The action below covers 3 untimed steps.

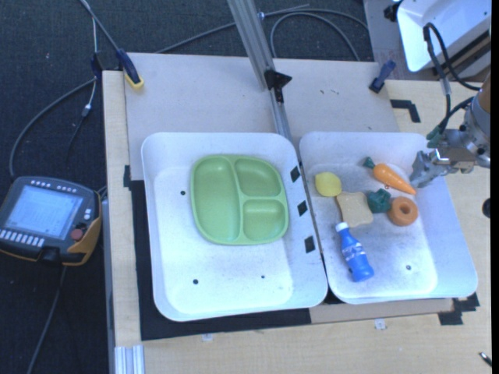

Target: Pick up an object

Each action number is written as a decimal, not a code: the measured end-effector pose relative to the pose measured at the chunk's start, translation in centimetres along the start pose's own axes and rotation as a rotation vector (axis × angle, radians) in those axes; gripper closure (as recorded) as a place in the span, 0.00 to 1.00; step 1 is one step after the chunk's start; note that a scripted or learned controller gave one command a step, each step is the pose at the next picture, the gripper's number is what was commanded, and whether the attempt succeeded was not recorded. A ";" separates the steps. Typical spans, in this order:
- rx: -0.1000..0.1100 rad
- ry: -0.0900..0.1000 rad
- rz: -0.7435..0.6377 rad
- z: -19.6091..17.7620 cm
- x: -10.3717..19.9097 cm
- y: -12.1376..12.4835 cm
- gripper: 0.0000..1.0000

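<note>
The right bin [437,279] holds an orange carrot [391,178], an orange donut-shaped ring [403,211], a dark green piece [379,201], a tan bread slice [355,208], a yellow lemon-like piece [328,184] and a blue bottle [355,252] with a white cap. My gripper [425,167] hangs at the bin's right rim, just right of the carrot's tip. I see nothing between its fingers.
The left bin [168,287] carries a green divided plate [238,199]. A metal pole [253,29] slants across the bench's back. Blue clamps [129,72] sit at the back corners. A teach pendant [47,220] lies on the floor at left.
</note>
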State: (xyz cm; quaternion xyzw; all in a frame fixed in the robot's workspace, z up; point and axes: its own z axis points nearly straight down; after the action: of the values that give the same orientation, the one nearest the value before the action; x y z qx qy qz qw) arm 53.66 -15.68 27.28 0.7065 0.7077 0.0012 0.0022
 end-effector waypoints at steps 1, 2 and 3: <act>0.003 0.002 -0.005 1.2 4.8 2.4 1.00; 0.007 0.003 -0.004 3.0 9.8 3.7 1.00; 0.003 0.003 -0.005 3.9 15.4 5.9 1.00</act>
State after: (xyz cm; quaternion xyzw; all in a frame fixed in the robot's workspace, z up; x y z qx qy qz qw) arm 59.53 -0.31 23.41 0.7047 0.7095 0.0013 -0.0001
